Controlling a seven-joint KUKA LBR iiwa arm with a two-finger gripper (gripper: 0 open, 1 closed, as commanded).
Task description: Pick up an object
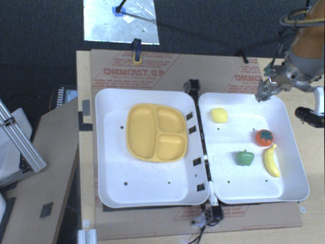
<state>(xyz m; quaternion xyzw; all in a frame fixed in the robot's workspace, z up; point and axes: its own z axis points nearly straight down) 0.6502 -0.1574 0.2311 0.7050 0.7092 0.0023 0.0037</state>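
Dark carpet floor (40, 29) — shiny foil sheet (121, 14) lying on it, cardboard-topped bench (167, 70).

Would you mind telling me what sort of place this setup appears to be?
Probably a robotics lab bench: a gripper hangs over two white bins, holding toy food like a banana, on a cardboard-covered table.

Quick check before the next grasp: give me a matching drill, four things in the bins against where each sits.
Things:
1. yellow divided plate
2. lemon
3. banana
4. green pepper

Places:
A. right bin, far left corner
B. right bin, near the middle
C. left bin
D. right bin, along the right wall, just below the tomato

Pairs: 1-C, 2-A, 3-D, 4-B
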